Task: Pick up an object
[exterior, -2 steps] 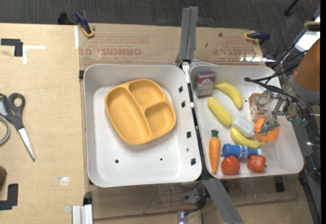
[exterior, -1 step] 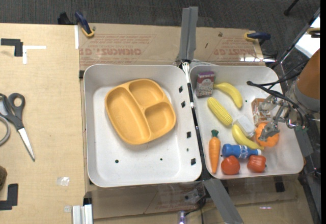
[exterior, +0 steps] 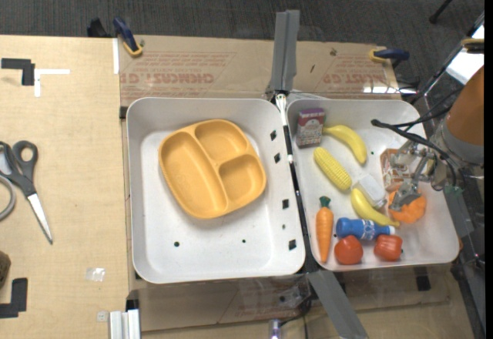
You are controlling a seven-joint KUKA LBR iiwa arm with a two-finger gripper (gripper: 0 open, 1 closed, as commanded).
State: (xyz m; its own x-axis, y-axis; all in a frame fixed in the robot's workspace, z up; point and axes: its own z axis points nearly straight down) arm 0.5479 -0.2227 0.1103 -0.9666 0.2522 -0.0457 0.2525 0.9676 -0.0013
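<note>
The right bin [exterior: 431, 253] holds several toy foods: a small carton [exterior: 310, 127], a banana [exterior: 348, 141], a corn cob [exterior: 332, 168], a second banana [exterior: 370, 208], a carrot [exterior: 323, 233], a blue bottle [exterior: 363, 228], a tomato [exterior: 348, 250] and a red pepper [exterior: 387, 247]. An orange fruit [exterior: 412, 211] lies at the bin's right side. My gripper [exterior: 404, 179] hangs low just above and left of the orange fruit, touching or nearly touching it. Cables and the wrist hide its tips.
The left bin [exterior: 154, 253] bears a yellow divided plate [exterior: 213, 168]. Scissors [exterior: 27, 183] lie on the wooden bench at far left. Blue clamps [exterior: 127, 37] [exterior: 393, 55] hold cardboard behind the bins. A grey divider post [exterior: 285, 52] stands between the bins at the back.
</note>
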